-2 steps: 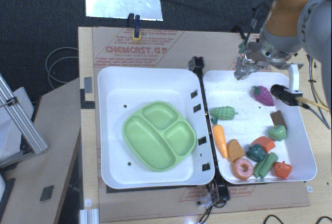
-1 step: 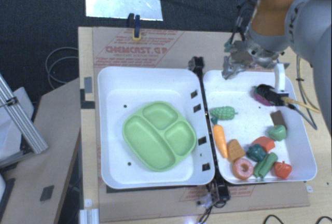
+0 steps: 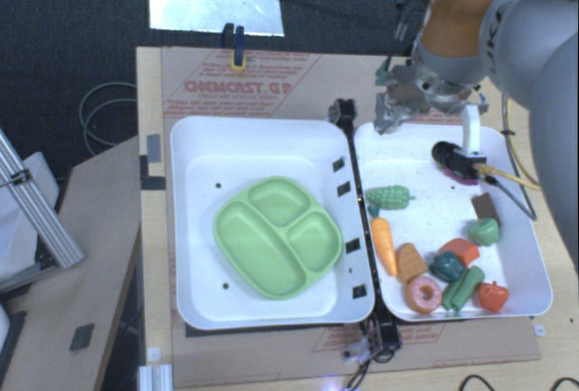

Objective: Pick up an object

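The end effector (image 3: pixel 394 116) hangs over the far left corner of the right bin (image 3: pixel 418 165), just right of the seam where the two bins meet. From this angle I cannot tell whether it is wide or narrow. The arm (image 3: pixel 534 45) reaches in from the right, with its orange band above the wrist.

The things to pick lie in the right bin, all nearer than the end effector and apart from it. A knobbly green vegetable (image 3: pixel 389 195) lies closest to it, by the left wall. Just near of that a carrot (image 3: pixel 384 244) lies along the same wall, with a tan cracker (image 3: pixel 412 261) touching its right side. A pink doughnut (image 3: pixel 422 293) sits at the near edge, and beside it a green cucumber (image 3: pixel 462 287) lies at a slant. A red tomato (image 3: pixel 493 295) is at the near right. A dark teal piece (image 3: pixel 445 266) and a red-orange piece (image 3: pixel 460 249) huddle together above the cucumber. Towards the right wall are a green pepper (image 3: pixel 484 231) and, just beyond it, a brown block (image 3: pixel 483 205).

The left bin (image 3: pixel 208 154) holds a pale green divided plate (image 3: pixel 277 237), lying flat in the middle. Both bins rest on a cardboard sheet (image 3: pixel 262 81) on the bench (image 3: pixel 149 100).
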### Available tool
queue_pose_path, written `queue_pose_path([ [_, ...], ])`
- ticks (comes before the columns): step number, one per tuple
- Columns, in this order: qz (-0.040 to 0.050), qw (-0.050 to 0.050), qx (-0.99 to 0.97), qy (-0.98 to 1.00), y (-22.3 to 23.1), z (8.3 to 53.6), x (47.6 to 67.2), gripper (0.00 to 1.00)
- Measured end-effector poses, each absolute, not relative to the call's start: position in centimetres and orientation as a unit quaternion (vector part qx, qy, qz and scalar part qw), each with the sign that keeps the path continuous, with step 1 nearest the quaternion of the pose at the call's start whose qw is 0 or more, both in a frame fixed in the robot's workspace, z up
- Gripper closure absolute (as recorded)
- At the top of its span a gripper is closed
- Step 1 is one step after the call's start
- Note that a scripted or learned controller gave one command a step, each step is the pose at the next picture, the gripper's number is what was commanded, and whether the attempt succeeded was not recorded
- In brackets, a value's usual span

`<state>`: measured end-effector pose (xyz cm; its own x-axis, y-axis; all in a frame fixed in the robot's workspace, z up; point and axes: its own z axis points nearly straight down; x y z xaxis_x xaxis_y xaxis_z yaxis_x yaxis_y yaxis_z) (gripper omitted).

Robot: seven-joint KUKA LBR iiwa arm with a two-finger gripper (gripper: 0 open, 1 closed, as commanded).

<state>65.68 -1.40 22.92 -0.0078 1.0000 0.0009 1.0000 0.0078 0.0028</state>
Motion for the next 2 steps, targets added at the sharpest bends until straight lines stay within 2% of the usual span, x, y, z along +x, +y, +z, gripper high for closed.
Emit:
queue_pose_path([
  [1,-0.0002,0.000,0.705,0.709,-0.6,21.6,64.4,1.00],
  [2,0.0014,0.001,0.705,0.710,-0.8,23.3,65.5,1.00],
])
